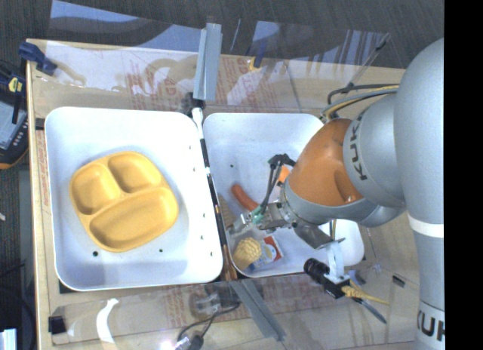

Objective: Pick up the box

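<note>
Perhaps a small glossy box (270,250) beside knobbly yellow corn (247,250).

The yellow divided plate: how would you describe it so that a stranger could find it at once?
Look at the left white bin of the two on the bench. The yellow divided plastic plate lies near its middle. It has three compartments and is much bigger than the small items in the right white bin.
</note>
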Robot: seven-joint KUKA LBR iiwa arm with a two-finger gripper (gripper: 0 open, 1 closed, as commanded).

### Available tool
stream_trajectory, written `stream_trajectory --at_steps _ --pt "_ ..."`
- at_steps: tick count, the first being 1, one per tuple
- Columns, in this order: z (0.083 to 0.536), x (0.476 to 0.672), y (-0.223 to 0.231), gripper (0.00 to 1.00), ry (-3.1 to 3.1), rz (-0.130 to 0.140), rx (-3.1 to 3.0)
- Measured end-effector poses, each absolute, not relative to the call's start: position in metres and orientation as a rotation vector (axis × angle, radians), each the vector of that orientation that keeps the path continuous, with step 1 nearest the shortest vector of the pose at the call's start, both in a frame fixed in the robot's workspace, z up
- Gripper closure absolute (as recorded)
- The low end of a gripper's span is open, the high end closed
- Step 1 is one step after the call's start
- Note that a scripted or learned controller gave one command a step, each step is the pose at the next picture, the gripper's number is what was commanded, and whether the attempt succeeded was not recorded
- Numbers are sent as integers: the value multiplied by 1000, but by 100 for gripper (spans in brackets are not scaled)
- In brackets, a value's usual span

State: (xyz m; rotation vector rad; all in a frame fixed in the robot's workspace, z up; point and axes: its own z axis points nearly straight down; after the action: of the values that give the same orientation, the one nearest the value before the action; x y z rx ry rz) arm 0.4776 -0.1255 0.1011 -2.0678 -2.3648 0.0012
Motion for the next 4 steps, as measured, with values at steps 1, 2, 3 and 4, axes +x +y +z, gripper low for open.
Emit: stream_trajectory --at_steps 1,2,3,4 --pt "92 477 -174 0 -2141 2 -2299" --pt "93 524 -150 0 -2532 2 -1867" --pt "92 571 -165 0 -2640 -1 -1702" --pt "121 623 -208 0 -2351 -1 -2085"
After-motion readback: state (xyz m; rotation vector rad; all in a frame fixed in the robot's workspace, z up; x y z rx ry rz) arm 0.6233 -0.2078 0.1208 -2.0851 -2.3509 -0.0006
